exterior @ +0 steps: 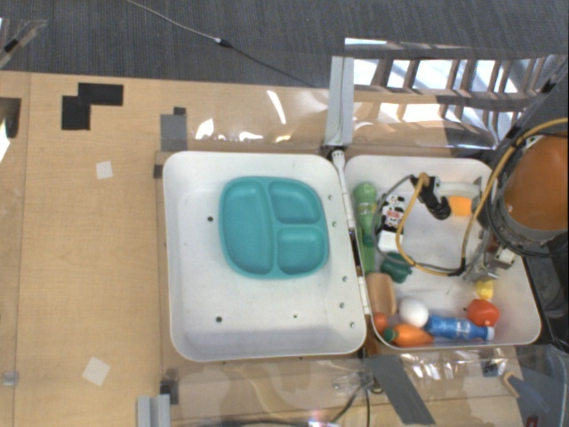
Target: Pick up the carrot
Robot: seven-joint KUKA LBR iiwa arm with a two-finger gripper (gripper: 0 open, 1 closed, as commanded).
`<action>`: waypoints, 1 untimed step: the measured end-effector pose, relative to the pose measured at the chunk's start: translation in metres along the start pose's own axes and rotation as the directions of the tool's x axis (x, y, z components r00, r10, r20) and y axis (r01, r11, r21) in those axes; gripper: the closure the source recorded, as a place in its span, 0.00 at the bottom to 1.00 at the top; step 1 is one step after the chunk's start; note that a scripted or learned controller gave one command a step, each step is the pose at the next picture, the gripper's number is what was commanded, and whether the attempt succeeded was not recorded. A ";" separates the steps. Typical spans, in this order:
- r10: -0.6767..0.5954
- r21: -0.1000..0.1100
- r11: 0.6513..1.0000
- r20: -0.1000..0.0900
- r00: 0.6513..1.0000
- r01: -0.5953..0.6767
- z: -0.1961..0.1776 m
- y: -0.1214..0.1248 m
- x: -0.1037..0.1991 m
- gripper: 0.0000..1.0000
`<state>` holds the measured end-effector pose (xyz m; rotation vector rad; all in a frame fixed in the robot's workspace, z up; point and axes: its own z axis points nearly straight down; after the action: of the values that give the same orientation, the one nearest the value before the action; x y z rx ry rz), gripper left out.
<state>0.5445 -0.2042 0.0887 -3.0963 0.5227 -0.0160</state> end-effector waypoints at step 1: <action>0.000 -0.001 1.000 0.003 1.000 0.000 0.002 0.001 -0.001 0.00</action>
<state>0.5433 -0.2047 0.0868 -3.0965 0.5232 -0.0109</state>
